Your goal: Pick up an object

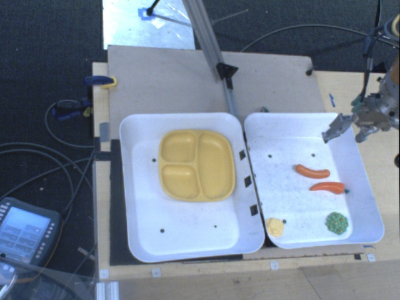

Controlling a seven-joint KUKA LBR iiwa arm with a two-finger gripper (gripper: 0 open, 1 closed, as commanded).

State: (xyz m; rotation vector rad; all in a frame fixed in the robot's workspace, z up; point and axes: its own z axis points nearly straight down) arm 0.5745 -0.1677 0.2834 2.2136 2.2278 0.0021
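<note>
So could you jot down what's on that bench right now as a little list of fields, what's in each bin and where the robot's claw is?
left bin: holds a yellow divided plate, three compartments, nothing on it
right bin: holds four small food pieces
sausage: orange-red, mid bin
carrot: orange, just below the sausage, apart from it
broccoli: green, near the bin's lower right corner
yellow piece: near the bin's lower left corner
gripper: over the right bin's upper right part, fingers spread, nothing between them

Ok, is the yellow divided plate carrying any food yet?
Empty: the yellow divided plate shows three bare compartments in the left bin.
</note>
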